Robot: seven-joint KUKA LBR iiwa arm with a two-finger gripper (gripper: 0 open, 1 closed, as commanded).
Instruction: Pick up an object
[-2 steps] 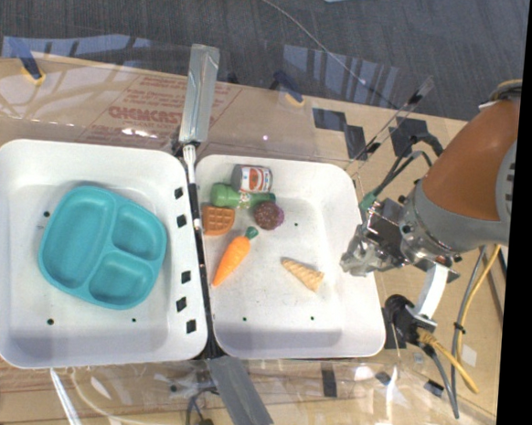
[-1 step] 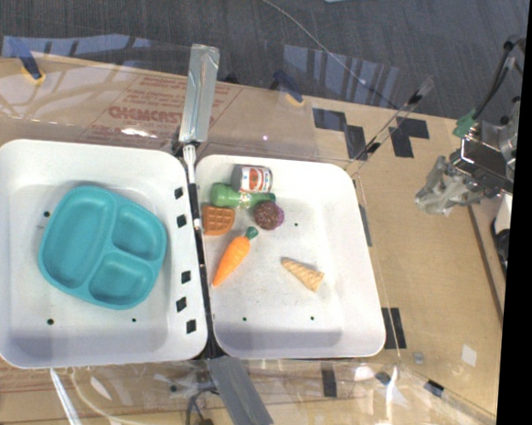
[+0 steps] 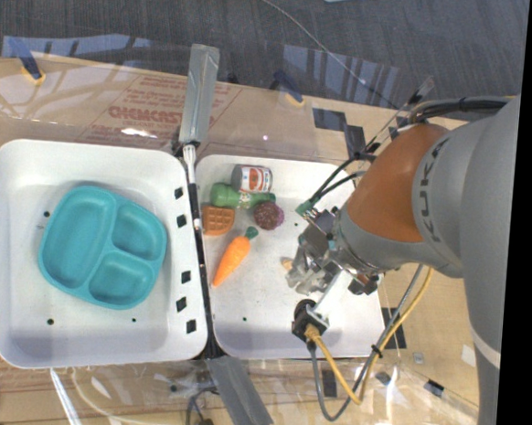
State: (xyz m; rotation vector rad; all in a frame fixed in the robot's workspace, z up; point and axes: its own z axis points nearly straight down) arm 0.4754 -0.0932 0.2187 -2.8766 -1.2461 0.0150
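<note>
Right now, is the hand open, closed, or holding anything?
Hand: cannot be told; it sits low over the right bin, apart from the carrot.

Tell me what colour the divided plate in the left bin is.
Teal, a blue-green; the divided plate shows plainly in the camera view.

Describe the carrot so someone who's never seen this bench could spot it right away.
Look at the right-hand white bin, the one the arm reaches into. Toy foods cluster near its left wall; the carrot lies lowest in that group, just below the waffle-like brown square. It is the only long, tapering orange piece, with a small green top.
</note>
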